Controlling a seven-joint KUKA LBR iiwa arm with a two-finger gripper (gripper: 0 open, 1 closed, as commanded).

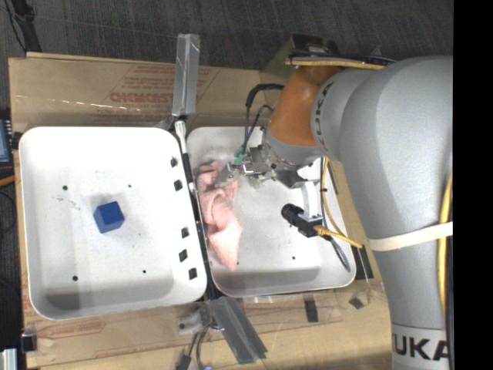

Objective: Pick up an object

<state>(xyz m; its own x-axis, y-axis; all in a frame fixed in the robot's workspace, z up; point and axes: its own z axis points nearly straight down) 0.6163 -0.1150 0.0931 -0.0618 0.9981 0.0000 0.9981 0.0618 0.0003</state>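
A: What sits in the two bins?

B: The left bin (46,206) holds a small blue cube (108,216), resting flat on the white floor left of the frame's middle, well apart from every wall. The right bin (308,280) holds a pink cloth (219,214).

A: Describe the cloth.

B: Pale pink, soft and crumpled, bunched into folds. It runs as a long heap along the right bin's left wall, from about the bin's upper-left part down toward its lower-left corner. The upper end is a rounded lump; the lower end tapers to a loose flap.

A: And the arm?

B: The grey arm (385,168) enters from the right of the frame and fills much of that side, its orange band (296,114) showing just above the centre. The pincer (231,168) reaches down into the upper part of the right bin, close by the top end of the pink cloth.

A: Is it grasping the cloth?

B: I cannot tell. The metal parts at its tip are small and blurred against the white bin, so whether it is released or clenched is unclear.

A: Anything else?

B: A black cable fitting (296,216) hangs over the right bin, right of the cloth. Brown cardboard (100,83) lies on the counter (370,307) beyond the bins, in the upper left.
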